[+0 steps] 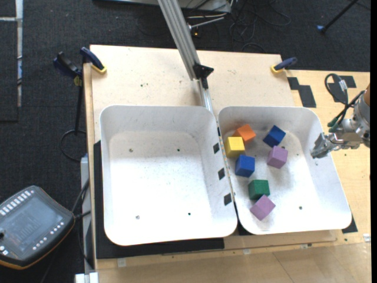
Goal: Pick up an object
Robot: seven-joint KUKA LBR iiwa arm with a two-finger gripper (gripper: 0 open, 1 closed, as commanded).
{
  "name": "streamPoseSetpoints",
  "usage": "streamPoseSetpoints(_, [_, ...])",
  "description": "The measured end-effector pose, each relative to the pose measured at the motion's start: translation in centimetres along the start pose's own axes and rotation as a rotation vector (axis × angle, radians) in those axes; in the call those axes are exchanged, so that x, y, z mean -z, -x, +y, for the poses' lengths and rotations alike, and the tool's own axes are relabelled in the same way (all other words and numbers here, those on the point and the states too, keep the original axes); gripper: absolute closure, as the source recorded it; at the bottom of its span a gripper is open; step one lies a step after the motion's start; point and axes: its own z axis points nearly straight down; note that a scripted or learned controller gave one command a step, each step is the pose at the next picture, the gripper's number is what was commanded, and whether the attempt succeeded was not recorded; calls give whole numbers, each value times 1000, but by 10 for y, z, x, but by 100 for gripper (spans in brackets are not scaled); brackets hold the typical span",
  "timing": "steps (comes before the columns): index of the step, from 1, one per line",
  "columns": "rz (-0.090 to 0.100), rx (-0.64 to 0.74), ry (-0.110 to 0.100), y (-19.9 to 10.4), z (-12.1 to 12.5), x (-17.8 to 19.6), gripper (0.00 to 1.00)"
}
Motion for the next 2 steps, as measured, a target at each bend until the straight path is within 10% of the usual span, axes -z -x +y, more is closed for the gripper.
streamPoseSetpoints(2, [4, 4, -4, -102, 36, 13, 100])
